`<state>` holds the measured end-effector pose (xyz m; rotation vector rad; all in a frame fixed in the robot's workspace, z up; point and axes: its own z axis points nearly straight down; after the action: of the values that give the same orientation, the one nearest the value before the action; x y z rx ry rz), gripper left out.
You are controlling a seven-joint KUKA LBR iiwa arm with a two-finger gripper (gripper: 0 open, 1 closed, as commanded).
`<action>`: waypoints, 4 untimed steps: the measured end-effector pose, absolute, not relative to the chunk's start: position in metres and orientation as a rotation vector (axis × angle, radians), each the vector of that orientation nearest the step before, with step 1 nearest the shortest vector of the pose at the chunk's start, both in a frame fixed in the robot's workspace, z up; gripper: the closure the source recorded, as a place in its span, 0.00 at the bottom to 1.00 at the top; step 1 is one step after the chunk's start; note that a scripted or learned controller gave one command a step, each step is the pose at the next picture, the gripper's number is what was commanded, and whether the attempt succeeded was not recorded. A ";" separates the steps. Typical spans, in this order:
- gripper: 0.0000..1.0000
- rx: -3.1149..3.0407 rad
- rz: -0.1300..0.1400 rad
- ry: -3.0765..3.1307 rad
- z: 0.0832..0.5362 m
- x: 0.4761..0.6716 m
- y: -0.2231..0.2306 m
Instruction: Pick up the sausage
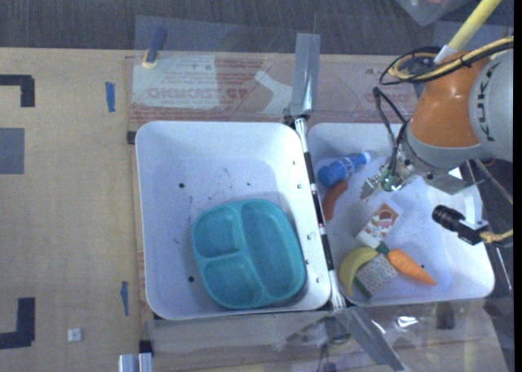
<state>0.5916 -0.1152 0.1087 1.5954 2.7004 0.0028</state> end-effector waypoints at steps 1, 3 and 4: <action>1.00 1.156 0.003 2.912 0.167 0.622 -0.107; 1.00 0.925 0.003 2.996 0.186 0.578 -0.054; 1.00 0.983 0.002 2.978 0.094 0.562 -0.097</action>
<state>0.5620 -0.0965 0.0940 0.9825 2.9783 0.0021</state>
